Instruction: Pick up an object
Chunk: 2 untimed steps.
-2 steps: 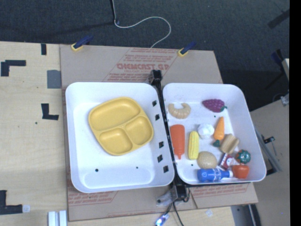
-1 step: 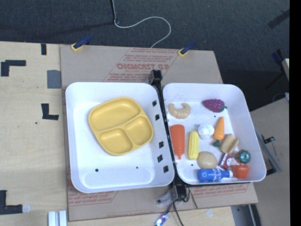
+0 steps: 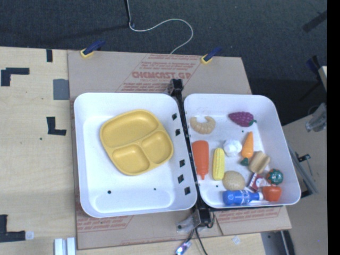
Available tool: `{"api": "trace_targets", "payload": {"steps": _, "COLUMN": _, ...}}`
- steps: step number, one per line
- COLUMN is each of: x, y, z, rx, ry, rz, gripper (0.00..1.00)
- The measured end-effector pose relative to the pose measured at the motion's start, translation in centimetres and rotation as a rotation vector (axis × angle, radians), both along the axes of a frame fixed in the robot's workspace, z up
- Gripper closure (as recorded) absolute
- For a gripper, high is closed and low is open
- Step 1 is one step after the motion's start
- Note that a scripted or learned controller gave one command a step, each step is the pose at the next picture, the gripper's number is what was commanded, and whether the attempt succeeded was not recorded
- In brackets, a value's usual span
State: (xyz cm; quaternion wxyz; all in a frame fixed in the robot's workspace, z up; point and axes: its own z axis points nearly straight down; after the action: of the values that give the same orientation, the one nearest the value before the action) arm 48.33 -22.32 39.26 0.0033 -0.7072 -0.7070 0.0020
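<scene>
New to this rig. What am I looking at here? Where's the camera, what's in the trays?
One fixed camera above a bench, looking down at a slant. The arm that does the picking reaches in from the right of this view.

Two shallow white bins sit side by side on a cardboard sheet. The left bin holds a yellow divided plate, the kind with three compartments.

The right bin holds toy food and small items: a croissant, purple grapes, an orange carrot, a yellow corn cob, a potato and a blue bottle lying on its side, plus a few smaller pieces crowded into the near right corner.

The job is to pick up one object; all of them lie in the bins.
</scene>
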Motion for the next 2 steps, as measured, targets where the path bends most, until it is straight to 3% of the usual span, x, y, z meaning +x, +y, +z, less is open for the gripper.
{"api": "trace_targets", "payload": {"steps": 1, "x": 0.1, "y": 0.0, "z": -0.1, "rx": -0.003, "ry": -0.006, "rz": 0.001, "gripper": 1.0}}
{"api": "trace_targets", "payload": {"steps": 2, "x": 0.1, "y": -0.1, "z": 3.9, "rx": -0.004, "ry": -0.011, "rz": 0.001, "gripper": 1.0}}
